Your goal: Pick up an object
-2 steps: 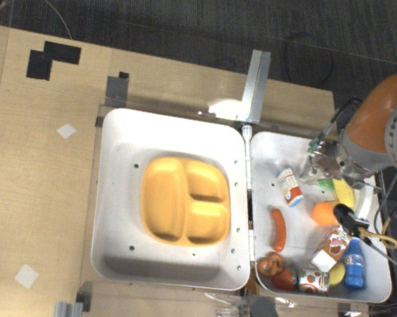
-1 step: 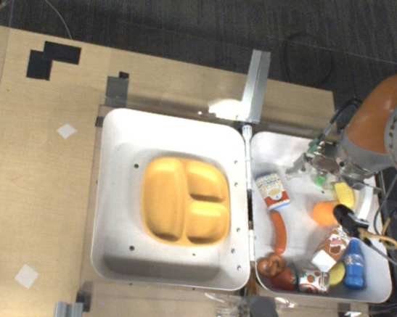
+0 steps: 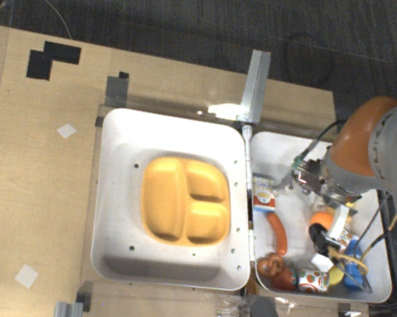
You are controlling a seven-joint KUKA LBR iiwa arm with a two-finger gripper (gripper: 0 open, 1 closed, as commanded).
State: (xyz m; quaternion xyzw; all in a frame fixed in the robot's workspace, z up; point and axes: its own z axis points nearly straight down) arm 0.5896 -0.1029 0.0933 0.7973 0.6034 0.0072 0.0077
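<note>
1. Risk, empty close. The hand (image 3: 304, 181) hangs over the upper part of the right bin (image 3: 272, 153), above bare white floor. The nearest candidates are a small carton (image 3: 262, 197) and a red-orange sausage (image 3: 279, 232). Both lie to its lower left, apart from it. We judge that a straight descent from here would close on nothing.
2. Risk, wall. The carton lies just beside the bin's left wall, next to the left bin (image 3: 115, 179). There is little room on that side, so a contact could shove the carton rather than seat it.
3. Risk, slip. The sausage is long and rounded. A grip off its middle would likely let it swing or roll out.
4. Risk, clutter. Along the bin's lower edge a brown-red lump (image 3: 271, 264), a printed can (image 3: 311, 281) and a yellow item (image 3: 352, 275) sit crowded near one another. A grasp there could catch two things or wedge one against the rim.
5. Pose. The arm enters from the right of the frame, with its orange band (image 3: 354, 143) at upper right and the wrist bent down into the right bin. We cannot tell whether the hand is wide or narrow, and we see nothing held in it.
6. A yellow divided tray (image 3: 185, 200) sits mid-frame in the left bin on the desk (image 3: 26, 188), well apart from the hand.
</note>
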